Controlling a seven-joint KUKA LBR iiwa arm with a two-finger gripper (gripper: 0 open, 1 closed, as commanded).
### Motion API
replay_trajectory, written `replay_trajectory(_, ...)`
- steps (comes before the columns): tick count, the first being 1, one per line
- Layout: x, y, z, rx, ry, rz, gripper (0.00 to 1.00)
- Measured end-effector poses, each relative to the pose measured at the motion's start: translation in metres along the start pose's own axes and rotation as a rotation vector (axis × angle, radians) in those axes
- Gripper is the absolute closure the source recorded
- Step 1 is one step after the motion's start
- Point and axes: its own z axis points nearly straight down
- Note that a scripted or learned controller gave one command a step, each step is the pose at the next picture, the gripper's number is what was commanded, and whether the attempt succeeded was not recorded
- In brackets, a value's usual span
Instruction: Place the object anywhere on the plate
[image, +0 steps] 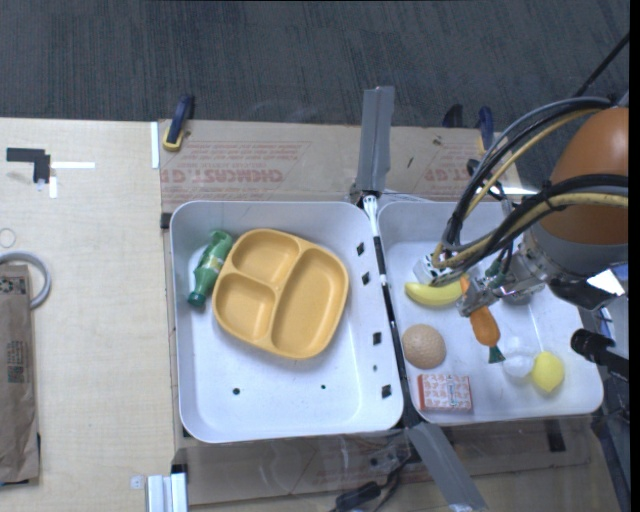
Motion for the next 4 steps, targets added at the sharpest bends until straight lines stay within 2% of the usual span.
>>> replay_trajectory(1, 0.049, 0.022, 0.005, 0.001, 0.000, 0.187, 1.00)
replay_trajectory(2, 0.128, 0.037, 0.008, 0.002, 0.000, 0.393, 1.00)
replay_trajectory(3, 0.176, 0.064, 0.005, 0.002, -0.002, 0.476, 1.00)
replay_trajectory(4, 0.157, 0.016, 0.034, 0.003, 0.000, 0.412, 1.00)
